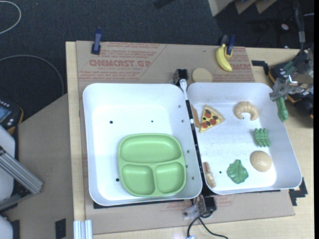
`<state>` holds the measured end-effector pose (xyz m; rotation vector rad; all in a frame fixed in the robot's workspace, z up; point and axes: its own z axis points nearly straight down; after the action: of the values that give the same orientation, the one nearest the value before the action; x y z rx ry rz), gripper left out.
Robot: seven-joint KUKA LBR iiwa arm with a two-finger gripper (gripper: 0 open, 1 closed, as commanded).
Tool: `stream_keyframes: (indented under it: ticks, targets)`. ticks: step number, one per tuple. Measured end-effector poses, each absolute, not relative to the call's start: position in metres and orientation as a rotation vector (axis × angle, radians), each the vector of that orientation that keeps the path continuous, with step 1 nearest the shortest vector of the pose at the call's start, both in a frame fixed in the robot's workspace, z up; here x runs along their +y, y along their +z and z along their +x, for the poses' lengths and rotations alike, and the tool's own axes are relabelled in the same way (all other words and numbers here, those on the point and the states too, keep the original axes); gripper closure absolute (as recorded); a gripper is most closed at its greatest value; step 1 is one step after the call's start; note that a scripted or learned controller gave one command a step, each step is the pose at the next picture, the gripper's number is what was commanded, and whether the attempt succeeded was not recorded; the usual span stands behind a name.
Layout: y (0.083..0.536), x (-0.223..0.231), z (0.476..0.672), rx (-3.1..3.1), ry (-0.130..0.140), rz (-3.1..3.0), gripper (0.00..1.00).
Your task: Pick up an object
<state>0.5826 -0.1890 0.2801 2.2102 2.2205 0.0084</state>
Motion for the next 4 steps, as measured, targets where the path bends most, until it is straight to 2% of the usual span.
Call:
stream_keyframes:
  ticks: [1, 2, 3, 4]
  targets:
    - [0.392, -0.159, 0.591, 2.217, 0.014, 2.205, 1.00]
    - [0.359, -0.157, 0.490, 2.222, -0.004, 2.229, 1.00]
    - [0.141, -0.140, 0.518, 2.233, -0.012, 2.231, 1.00]
    - [0.291, -0.027, 0.509, 2.231, 0.024, 2.200, 1.00]
